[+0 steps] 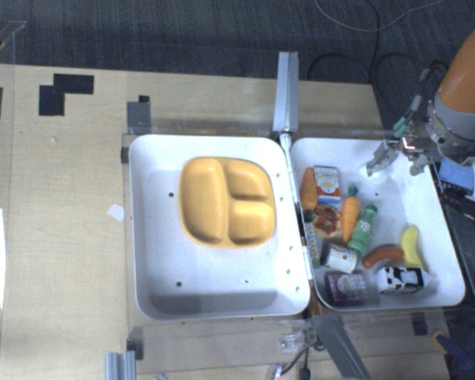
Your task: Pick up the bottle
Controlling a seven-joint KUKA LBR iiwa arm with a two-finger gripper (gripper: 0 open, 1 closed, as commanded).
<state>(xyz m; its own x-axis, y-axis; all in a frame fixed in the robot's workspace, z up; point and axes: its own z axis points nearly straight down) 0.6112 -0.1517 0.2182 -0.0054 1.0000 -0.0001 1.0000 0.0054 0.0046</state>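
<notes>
Seen from the fixed camera above, looking down at a slant: two shallow white bins sit side by side on a pale wooden surface (pixel 63 236), split by a grey metal divider.

The left bin (pixel 154 291) holds a single yellow sectioned tray (pixel 226 200), lying a little above the middle.

The right bin (pixel 447 279) holds a cluster of small items along its left and lower parts. The green bottle (pixel 362 229) lies tilted near the middle of that cluster, its cap pointing up and to the right. A toy carrot (pixel 349 217) lies just beside it on the left, touching or nearly so. Further left are an orange elongated piece (pixel 309 189) and a small juice carton (pixel 327 182). Below the bottle lie a small white can (pixel 340 257), a sausage (pixel 382 254), a banana (pixel 412 246), a black-and-white cow toy (pixel 401 279) and a dark purple packet (pixel 347 288).

The grey arm with its orange band reaches in from the right. Its gripper (pixel 397 161) hangs over the bare upper right part of the right bin, well apart from the bottle. The jaws stand spread apart, with nothing between them.

As a judgement of progress: the pick looks not yet begun. The bottle rests in the bin, ungrasped. What is left is to bring the jaws down and left over the bottle, close on it and lift; the carrot pressed alongside may crowd the grasp.
</notes>
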